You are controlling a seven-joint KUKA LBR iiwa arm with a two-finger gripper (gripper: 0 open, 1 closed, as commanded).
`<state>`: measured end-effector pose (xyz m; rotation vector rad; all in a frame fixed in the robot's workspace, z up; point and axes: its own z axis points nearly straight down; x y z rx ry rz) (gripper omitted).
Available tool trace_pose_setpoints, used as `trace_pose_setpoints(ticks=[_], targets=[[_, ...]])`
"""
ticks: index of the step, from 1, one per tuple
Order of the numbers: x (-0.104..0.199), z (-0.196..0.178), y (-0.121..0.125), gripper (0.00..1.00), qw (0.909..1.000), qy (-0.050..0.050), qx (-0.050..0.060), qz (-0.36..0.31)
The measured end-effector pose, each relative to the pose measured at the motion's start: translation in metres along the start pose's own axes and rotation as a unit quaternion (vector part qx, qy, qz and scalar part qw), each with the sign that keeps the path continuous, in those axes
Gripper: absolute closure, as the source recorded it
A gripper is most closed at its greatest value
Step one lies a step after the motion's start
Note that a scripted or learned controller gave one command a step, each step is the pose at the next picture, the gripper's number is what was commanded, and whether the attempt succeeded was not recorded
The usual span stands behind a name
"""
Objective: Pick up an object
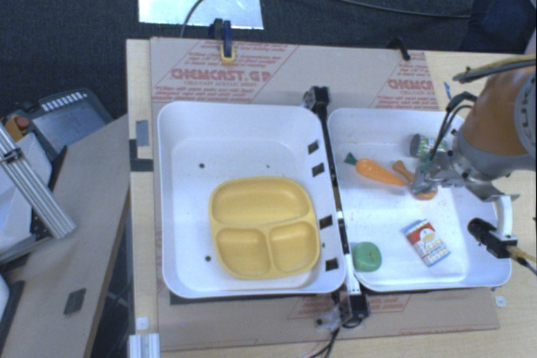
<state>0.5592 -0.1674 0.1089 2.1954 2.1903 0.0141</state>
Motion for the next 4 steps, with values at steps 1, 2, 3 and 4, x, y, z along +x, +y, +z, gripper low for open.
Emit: trace_pose_setpoints(ticks=[1, 2, 3, 4], targets=[[-0.006, -0.046, 0.009, 1.0, 0.9998, 0.01, 0.014, -0.003], [-0.014, -0.103, 0.021, 1.0, 0.9999, 0.01, 0.013, -0.003], [-0.026, -0.159, 0.026, 1.0, 0.9999, 0.009, 0.013, -0.004], [0.034, -0.146, 0.022, 1.0, 0.9998, 0.012, 0.017, -0.006]])
